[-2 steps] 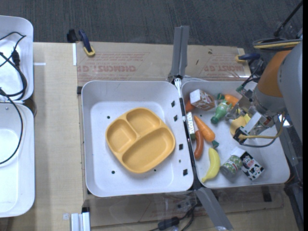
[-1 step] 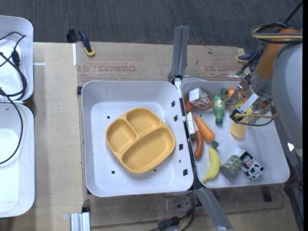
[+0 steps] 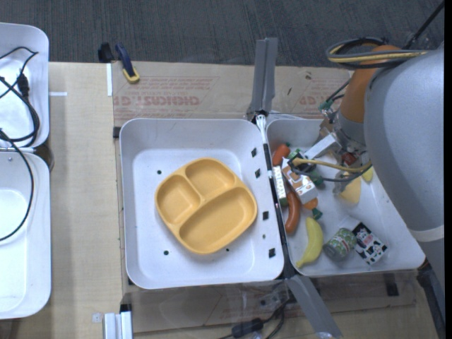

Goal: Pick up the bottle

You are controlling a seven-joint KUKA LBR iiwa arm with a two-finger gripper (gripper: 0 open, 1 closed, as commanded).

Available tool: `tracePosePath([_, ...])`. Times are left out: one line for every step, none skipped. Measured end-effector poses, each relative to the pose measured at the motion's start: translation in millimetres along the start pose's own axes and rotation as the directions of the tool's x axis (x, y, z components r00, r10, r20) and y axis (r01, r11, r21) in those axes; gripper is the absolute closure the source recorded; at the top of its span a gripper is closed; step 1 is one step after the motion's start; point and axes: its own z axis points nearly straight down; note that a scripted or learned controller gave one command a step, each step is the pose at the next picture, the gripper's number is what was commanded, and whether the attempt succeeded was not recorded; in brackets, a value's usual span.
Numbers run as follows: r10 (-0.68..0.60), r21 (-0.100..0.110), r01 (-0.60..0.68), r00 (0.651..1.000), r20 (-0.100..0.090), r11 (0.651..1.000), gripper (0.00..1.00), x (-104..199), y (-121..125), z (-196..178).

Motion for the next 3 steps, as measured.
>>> tracePosePath([-0.005, 0.000, 0.005, 1.000, 0.004, 1.000, 1.00, 0, 0, -8])
tracePosePath([0.212, -0.002, -0.212, 0.977, 0.000, 0.977, 1.00, -1, -60, -207])
tracePosePath([0.213, -0.002, -0.213, 0.977, -0.001, 0.977, 0.00, -1, -60, -207])
